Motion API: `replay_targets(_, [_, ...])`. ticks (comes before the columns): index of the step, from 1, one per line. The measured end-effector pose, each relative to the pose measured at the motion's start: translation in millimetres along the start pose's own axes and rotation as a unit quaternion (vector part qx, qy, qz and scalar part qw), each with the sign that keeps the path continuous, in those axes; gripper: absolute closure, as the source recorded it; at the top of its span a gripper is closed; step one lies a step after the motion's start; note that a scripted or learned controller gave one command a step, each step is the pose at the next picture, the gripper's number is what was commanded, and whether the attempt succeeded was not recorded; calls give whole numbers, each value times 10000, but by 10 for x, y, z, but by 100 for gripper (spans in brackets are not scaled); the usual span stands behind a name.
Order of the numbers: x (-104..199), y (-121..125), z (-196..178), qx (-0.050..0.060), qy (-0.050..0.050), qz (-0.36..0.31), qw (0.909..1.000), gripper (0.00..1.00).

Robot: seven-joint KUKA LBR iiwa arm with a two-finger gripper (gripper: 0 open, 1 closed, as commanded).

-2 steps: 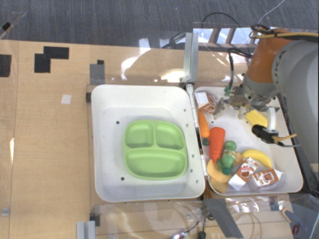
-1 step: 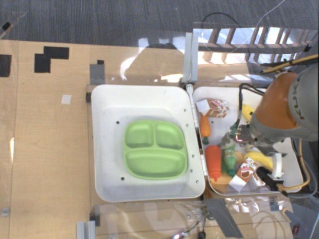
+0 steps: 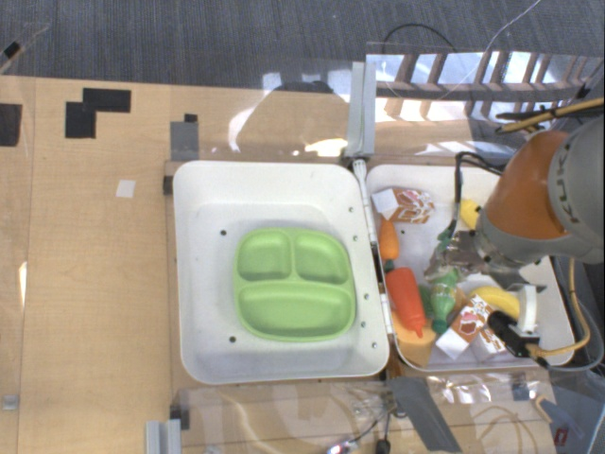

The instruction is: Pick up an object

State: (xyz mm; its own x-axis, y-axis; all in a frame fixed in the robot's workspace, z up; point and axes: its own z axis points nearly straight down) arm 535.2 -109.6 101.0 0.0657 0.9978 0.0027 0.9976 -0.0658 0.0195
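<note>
While I'm watching, the tool (image 3: 452, 258) is hovering low over the right bin (image 3: 558, 329), near a green item (image 3: 440, 301) beside the red bottle (image 3: 406, 296); grip unreadable, nothing lifted, pick remaining.

Lighting: bright, even, overhead; strong white glare patches on the clear panel along the far rim of the left bin (image 3: 203, 183) and above the right bin (image 3: 558, 334), with faint curved reflections across the table (image 3: 85, 282). Shadows: soft and shallow, notably inside the left bin around the green tray (image 3: 294, 285). Focus: moderately sharp centrally; cluttered items beneath the arm (image 3: 548, 197) read soft and indistinct.
</note>
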Motion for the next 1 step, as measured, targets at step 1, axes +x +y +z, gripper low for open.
replay_targets(1, [362, 366, -1332, 72, -12, -548, 9985, 100])
